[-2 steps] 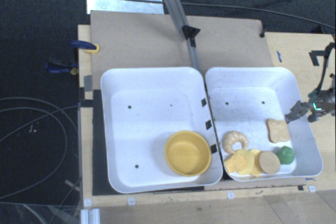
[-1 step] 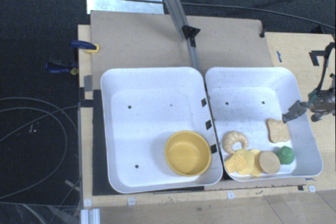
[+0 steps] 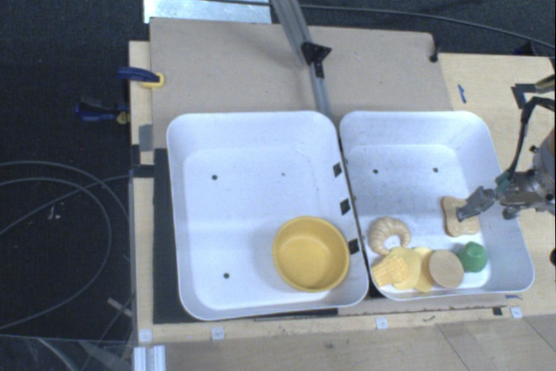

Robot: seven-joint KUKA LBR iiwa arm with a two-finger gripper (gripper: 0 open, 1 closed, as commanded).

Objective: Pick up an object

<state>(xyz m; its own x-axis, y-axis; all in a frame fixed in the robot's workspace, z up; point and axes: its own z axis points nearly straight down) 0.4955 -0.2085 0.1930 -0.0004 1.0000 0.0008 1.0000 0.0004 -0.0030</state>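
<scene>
**Plastic, Board and Carpet**

The two white bins (image 3: 261, 143) look like smooth moulded plastic with a faint sheen. In the left bin, the yellow bowl (image 3: 311, 253) is glossy plastic. In the right bin, the croissant (image 3: 388, 233), the corn cob (image 3: 393, 268) beside it, the tan disc (image 3: 446, 269) and the green piece (image 3: 473, 256) all look like matt toy plastic. Under the bins lies flat, matt brown board (image 3: 234, 65). Behind the bins, a slanted pole (image 3: 287, 0) reads as brushed metal. Left of the bins, the floor (image 3: 61, 30) is dark, rough carpet.
</scene>
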